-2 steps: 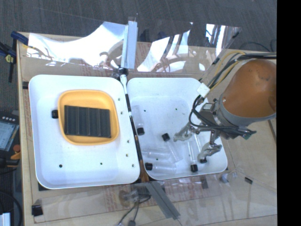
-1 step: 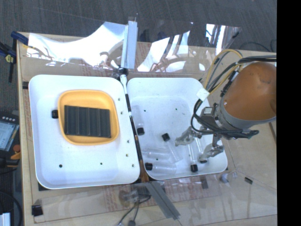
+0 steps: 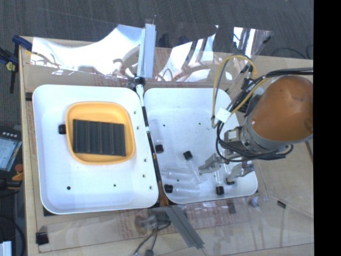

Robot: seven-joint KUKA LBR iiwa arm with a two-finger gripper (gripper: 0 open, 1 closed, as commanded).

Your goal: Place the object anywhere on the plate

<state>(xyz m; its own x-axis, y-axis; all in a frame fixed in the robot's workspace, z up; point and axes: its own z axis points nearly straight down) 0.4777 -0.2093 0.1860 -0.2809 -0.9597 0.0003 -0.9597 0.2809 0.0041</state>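
The counter [image 3: 298, 196] carries two white bins side by side. The left bin [image 3: 48, 169] holds the yellow plate [image 3: 98, 111], which sits toward that bin's far half with a dark ribbed slab [image 3: 99, 137] lying on it; wide bare white floor runs all around the plate, most of it along the near edge. My arm [image 3: 279, 111] reaches in over the right bin [image 3: 181, 105], its orange band hanging above that bin's right rim. My hand [image 3: 226, 167] is low at the near right corner of the right bin, close to the near wall. I cannot tell whether it is open or closed. The far half of this bin is bare. A small black object [image 3: 187, 155] lies on the floor just left of my hand, apart from it.
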